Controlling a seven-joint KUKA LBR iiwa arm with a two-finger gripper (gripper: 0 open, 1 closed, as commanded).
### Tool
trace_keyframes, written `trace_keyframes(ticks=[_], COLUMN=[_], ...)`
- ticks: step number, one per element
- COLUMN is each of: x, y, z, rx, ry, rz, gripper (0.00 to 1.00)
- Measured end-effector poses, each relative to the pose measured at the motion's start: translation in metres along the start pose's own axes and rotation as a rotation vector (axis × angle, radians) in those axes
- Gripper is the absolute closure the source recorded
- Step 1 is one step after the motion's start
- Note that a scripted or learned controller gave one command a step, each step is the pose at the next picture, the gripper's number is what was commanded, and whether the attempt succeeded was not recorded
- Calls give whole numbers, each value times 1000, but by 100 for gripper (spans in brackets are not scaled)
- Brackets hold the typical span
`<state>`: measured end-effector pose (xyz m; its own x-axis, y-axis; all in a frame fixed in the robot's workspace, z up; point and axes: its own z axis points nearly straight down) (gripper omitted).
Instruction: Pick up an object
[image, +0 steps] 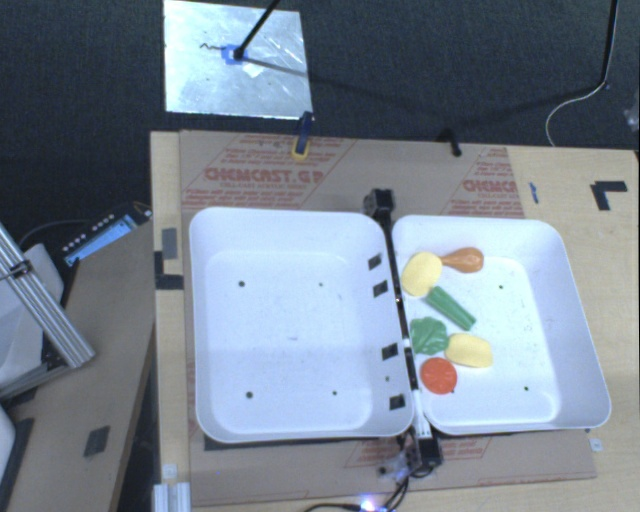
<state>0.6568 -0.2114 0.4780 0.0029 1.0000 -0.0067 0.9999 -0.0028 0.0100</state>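
Note:
The right bin (560, 300) holds several toy foods grouped near its left wall. An orange drumstick-shaped piece (463, 260) lies at the back, touching a pale yellow round piece (421, 272). A long green piece (451, 307) lies slantwise below them. A leafy green piece (428, 334) sits beside a yellow lemon-like piece (469, 350). A red-orange round piece (438, 376) lies nearest the front.
The left bin (290, 320) stands beside the right one, joined along a black clipped seam (395, 320). Both rest on a cardboard sheet (340, 170). A metal frame (40, 310) and a remote-like device (100, 235) lie at the left.

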Motion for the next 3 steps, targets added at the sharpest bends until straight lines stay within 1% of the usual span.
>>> trace_keyframes(ticks=[1, 2, 3], x=[5, 6, 3], y=[-13, -54, -131], z=[-46, -60, -60], rx=[2, 5, 7], ry=[4, 5, 6], rz=[-6, -3, -1], gripper=[100, 100, 100])
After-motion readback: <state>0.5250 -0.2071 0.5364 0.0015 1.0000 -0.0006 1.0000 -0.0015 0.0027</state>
